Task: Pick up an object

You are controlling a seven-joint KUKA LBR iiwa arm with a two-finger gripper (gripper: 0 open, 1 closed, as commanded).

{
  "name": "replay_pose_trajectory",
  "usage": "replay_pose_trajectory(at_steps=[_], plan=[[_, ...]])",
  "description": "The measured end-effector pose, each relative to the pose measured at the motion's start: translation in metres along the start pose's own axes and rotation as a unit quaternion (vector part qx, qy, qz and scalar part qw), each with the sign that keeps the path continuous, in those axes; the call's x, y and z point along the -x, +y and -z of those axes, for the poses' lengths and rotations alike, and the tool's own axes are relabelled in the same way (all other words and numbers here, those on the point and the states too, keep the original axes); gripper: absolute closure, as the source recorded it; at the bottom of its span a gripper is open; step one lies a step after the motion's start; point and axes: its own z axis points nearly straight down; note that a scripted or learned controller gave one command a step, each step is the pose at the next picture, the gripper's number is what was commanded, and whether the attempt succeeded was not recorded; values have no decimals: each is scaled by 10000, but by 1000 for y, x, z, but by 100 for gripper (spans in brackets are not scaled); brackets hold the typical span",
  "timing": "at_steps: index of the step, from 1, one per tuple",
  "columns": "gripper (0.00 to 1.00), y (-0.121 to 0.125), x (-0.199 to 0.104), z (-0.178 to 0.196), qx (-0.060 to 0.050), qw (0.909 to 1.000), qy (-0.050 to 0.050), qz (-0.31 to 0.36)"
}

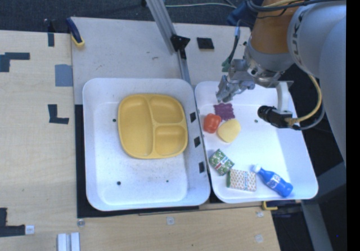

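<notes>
I've got gripper (225,93) parked over right bin (292,154), just above purple toy (224,111) beside orange ball (211,122); likely target. Grip state: can't tell.

You have two shallow white plastic bins — the left bin (95,148) and the right bin (292,154). In the left one you can count a single yellow three-compartment plastic tray (152,125). In the right one you can count six small things — one purple crumpled piece (224,111), one orange rounded piece (211,123), one pale yellow lemon-shaped piece (229,130), one green printed carton (221,162), one speckled red-and-white packet (242,180) and one blue plastic bottle with a white cap (273,180).
</notes>
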Motion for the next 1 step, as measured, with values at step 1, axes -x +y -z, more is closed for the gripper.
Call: replay_pose_trajectory(at_steps=[1], plan=[[100,-8,-55,-6,1,10000,4,6]])
